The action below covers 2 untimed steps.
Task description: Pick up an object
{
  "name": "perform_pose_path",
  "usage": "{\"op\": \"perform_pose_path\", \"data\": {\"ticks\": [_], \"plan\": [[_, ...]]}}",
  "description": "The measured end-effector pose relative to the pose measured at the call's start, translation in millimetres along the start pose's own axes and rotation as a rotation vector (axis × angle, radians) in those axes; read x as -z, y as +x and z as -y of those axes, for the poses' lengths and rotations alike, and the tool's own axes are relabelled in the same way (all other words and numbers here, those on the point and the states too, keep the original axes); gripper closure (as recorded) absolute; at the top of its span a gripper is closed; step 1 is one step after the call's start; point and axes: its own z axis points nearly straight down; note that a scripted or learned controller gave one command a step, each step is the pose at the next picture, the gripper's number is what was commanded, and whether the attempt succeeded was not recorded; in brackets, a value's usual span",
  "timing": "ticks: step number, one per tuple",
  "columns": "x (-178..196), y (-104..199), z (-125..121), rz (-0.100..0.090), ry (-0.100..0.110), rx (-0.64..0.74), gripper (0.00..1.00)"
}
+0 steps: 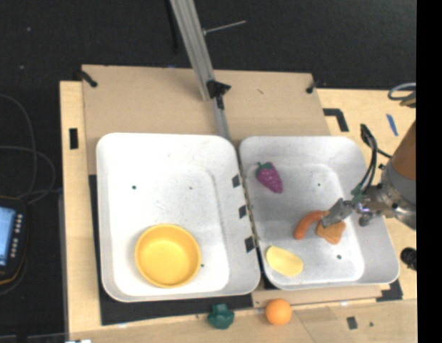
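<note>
The right bin (299, 152) holds several small things. A purple grape-like fruit (270, 177) lies near its back left. An orange carrot-shaped piece (307, 224) rests near the middle, touching an orange-brown chunk (333, 232) on its right. A pale yellow piece (283, 261) lies at the front left. My gripper (336, 216) reaches in from the right and hangs low over the orange-brown chunk, right at its top edge. Whether it touches the chunk is not clear from here.
A yellow bowl (168, 254) sits at the front of the left bin (163, 163). On the bench in front of the bins lie a green object (221, 316) and an orange ball (278, 311). A slanted metal pole (196, 45) stands behind the bins.
</note>
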Motion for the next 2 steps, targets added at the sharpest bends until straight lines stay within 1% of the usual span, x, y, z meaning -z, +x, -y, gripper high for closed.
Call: {"op": "perform_pose_path", "data": {"ticks": [1, 2], "plan": [[-61.5, 3.0, -3.9, -0.001, 0.002, 0.001, 0.00], [-47.1, 1.5, -6.5, 0.000, -0.007, -0.003, 1.00]]}}
